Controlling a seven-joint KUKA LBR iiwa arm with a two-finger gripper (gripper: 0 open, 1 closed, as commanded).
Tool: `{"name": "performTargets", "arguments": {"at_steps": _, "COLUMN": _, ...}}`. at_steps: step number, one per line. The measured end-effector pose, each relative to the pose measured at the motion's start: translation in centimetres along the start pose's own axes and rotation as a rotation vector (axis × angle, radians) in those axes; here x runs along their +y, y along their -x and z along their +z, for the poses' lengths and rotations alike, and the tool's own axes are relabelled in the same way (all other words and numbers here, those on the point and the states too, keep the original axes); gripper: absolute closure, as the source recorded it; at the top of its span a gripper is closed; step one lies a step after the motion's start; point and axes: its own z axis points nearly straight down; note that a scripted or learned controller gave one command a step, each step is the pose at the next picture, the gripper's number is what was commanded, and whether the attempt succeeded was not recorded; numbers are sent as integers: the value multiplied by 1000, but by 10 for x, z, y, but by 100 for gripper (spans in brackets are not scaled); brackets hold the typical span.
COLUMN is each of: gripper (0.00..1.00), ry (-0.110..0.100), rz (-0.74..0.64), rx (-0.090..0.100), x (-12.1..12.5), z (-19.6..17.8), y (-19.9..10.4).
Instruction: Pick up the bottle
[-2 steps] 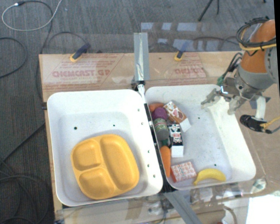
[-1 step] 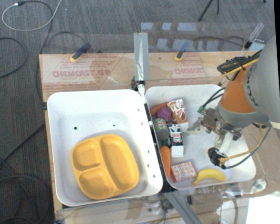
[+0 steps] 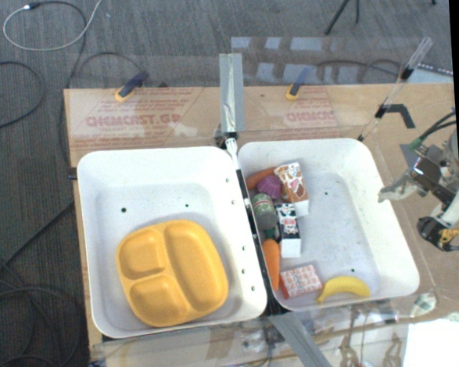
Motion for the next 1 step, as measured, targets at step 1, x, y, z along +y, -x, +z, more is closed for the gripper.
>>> {"name": "performTargets", "arguments": {"at_steps": 1, "gripper": 0, "ry": -4, "rz": 207, "rx": 0, "x": 9, "z": 25, "y": 8}}
